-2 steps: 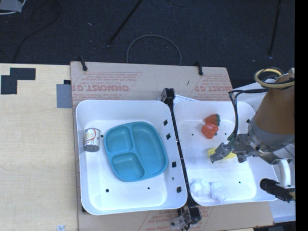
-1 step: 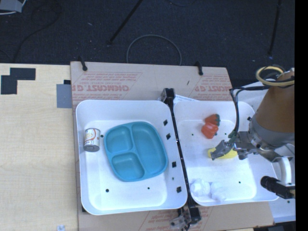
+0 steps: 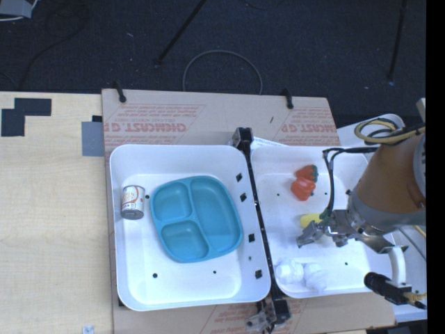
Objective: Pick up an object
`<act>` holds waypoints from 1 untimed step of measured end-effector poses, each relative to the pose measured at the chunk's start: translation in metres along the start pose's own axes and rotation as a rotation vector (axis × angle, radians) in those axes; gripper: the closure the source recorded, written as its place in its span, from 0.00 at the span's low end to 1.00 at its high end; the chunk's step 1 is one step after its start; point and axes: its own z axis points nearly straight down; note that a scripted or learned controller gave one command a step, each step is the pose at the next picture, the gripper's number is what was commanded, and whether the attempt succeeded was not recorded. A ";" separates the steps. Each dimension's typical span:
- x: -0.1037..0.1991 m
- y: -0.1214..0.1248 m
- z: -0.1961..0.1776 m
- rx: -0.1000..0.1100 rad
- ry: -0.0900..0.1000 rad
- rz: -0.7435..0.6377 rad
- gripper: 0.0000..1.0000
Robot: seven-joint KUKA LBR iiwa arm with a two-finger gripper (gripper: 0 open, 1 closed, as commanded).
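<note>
Hovering low in the right bin (image 3: 351, 273), your hand (image 3: 311, 235) sits beside a yellow object (image 3: 310, 219); grip state unclear, nothing visibly lifted, so the pick remains.

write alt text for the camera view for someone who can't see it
A grey-and-orange robot arm lowers its pincer into the right white bin, beside a yellow object, a red-orange toy and white items. The left bin holds a blue divided plate and a small can.
</note>
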 end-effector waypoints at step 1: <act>0.001 0.000 0.053 -0.006 -0.001 0.001 0.00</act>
